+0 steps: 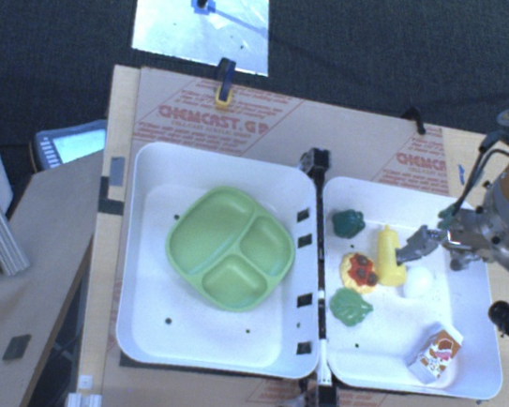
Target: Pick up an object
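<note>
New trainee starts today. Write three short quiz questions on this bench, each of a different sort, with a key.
1. True or false: the green divided plate lies in the same bin as the yellow banana.
2. Multiple choice: the small carton lies in the right bin at its A) far left corner, B) near right corner, C) centre.
3. Fill in: the gripper is over the ____ bin.

Key
1. False: the plate is in the left bin, the banana in the right one.
2. B.
3. Right; it hangs close beside the banana, with nothing seen between its jaws.
</note>
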You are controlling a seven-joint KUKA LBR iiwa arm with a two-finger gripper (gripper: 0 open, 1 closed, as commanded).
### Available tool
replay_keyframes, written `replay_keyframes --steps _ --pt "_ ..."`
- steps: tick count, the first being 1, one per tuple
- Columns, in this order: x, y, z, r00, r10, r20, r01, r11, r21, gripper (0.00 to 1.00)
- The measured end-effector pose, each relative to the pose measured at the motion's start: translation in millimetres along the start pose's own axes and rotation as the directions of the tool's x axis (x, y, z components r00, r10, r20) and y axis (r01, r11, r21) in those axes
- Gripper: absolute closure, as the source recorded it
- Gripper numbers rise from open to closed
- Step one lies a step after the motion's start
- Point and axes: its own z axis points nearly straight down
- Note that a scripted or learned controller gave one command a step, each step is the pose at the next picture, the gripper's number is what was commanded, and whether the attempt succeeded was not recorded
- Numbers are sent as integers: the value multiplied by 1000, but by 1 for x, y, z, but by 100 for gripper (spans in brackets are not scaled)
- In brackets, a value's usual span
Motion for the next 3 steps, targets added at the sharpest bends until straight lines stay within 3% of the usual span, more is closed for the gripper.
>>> replay_keyframes --steps 1,3 --pt "0 2 -5 1000 -2 1 2 1000 -11 0" --pt "-3 -1 119 1000 0 -1 0 1000 -5 0"
